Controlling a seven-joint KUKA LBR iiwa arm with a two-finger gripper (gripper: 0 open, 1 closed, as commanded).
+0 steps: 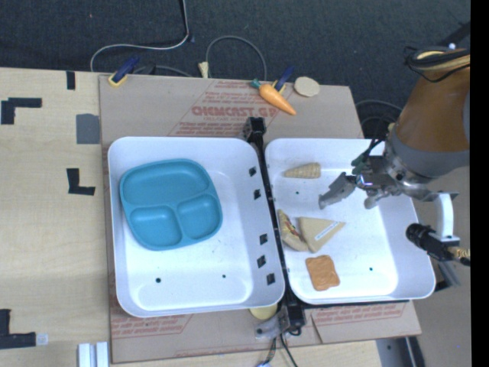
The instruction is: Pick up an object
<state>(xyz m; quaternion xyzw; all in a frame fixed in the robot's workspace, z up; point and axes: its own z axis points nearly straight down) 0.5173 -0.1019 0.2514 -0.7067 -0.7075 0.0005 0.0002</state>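
The right bin [382,281] holds a beige cone-shaped piece [303,172], a pale sandwich wedge [319,228], a tan piece [289,232] leaning by the divider, and a brown toast-like square [322,272]. My gripper [348,199] hangs over the right bin's middle, to the right of the cone and above the wedge. Its two grey fingers are spread open with nothing between them. The left finger [331,197] points toward the bin's centre.
The left bin [137,281] holds a blue divided plate [170,202]. A toy carrot [275,98] and a round beige piece [307,87] lie on the cardboard behind the bins. A black divider [263,205] runs between the bins. Cables trail at the back.
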